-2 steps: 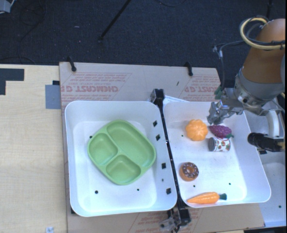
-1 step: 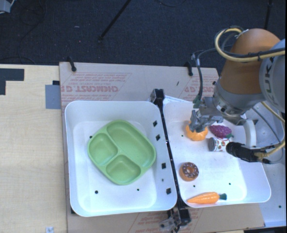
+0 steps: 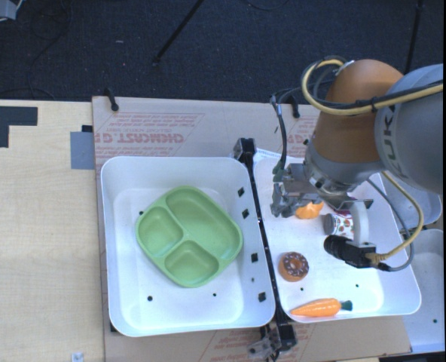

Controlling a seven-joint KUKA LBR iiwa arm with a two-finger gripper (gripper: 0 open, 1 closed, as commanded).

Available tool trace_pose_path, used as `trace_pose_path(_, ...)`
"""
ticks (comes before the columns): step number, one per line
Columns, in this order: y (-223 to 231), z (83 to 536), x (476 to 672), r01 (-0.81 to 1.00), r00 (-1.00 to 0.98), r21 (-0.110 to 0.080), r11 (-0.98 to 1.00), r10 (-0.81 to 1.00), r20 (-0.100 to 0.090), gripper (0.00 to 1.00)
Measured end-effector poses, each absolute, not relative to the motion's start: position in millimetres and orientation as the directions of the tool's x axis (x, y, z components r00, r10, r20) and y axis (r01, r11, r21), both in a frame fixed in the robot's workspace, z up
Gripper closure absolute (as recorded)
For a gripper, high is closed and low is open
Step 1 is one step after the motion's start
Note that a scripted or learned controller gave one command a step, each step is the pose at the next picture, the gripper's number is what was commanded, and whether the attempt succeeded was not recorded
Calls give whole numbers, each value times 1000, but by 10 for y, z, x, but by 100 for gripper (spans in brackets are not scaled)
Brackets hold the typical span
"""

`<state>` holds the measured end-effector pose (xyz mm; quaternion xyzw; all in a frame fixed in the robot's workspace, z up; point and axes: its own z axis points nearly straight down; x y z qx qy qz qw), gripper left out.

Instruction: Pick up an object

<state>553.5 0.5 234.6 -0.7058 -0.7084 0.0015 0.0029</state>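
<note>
Gripper (image 3: pixel 289 200) low in right bin (image 3: pixel 404 296), near divider; fingers hidden in dark metal, jaw state cannot tell. Small orange object (image 3: pixel 309 211) just beside gripper. Chocolate donut (image 3: pixel 293 266) below it, toy carrot (image 3: pixel 319 307) near front wall. Green divided plate (image 3: pixel 189 234) in left bin (image 3: pixel 125 202)

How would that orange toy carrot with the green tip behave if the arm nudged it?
The orange toy carrot is tapered and round, so it would probably roll in a curve. It looks like light plastic, likely sliding easily on the smooth white bin.
</note>
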Motion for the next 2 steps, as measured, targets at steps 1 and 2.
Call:
trace_pose_path(1, 480, 2411, 5394, 1000, -4, -5, 4, 1000, 2, 100)
trace_pose_path(2, 982, 2247, 5251, 1000, -4, -7, 4, 1000, 1, 100)
